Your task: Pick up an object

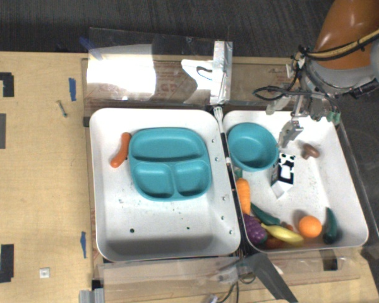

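Camera view, looking down on a tan surface [31,169].

- Two white bins side by side, the left bin [164,229] and the right bin [331,185].
- Arm [354,17] comes in from the upper right, with the orange band at the top corner.
- Pincer [288,137] sits over the far part of the right bin, just right of the teal bowl [251,145] and left of a small brown piece [311,150]. Cannot tell how far open it is, nor whether it has hold of anything.
- Right bin:
  - The bowl is in the far left corner.
  - A carrot [243,196] lies along the left wall below the bowl.
  - Purple grapes [256,231] are at the near left.
  - A banana [284,234] is beside the grapes, along the near wall.
  - An orange [309,226] is just right of the banana.
  - A dark green piece [330,226] is in the near right corner.
- Left bin:
  - A teal divided plate [170,163] sits in the middle.
  - An orange sausage-shaped piece [120,150] is just beside the plate's left edge, tilted.
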`<state>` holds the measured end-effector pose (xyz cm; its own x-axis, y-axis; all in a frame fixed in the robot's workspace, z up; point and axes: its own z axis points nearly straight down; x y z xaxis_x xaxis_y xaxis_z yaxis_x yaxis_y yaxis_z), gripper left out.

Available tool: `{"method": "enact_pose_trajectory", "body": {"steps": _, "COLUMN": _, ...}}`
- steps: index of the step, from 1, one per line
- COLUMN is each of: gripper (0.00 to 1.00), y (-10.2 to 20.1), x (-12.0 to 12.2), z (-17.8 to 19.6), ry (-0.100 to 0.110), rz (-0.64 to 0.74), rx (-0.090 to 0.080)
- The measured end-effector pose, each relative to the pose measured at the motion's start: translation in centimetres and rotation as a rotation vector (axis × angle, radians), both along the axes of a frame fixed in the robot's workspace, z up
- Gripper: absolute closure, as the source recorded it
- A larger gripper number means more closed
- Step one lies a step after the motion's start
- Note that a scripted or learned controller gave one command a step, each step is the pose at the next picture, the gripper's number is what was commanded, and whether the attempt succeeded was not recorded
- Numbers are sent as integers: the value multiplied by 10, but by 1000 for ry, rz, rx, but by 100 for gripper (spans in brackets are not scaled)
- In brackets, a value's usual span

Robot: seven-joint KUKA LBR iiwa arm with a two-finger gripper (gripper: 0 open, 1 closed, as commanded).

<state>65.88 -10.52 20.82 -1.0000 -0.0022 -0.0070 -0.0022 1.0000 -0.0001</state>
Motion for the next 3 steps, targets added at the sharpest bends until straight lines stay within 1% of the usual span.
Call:
{"method": "enact_pose_trajectory", "body": {"steps": 1, "gripper": 0, "y": -17, "x": -52, "z": -91, "ry": -23, "rz": 204, "rx": -4}}
{"method": "enact_pose_trajectory", "body": {"steps": 2, "gripper": 0, "y": -13, "x": -151, "z": -118, "ry": -8, "rz": 152, "rx": -2}}
{"method": "enact_pose_trajectory", "body": {"steps": 3, "gripper": 0, "y": 4, "x": -75, "z": -117, "ry": -12, "rz": 182, "rx": -3}}
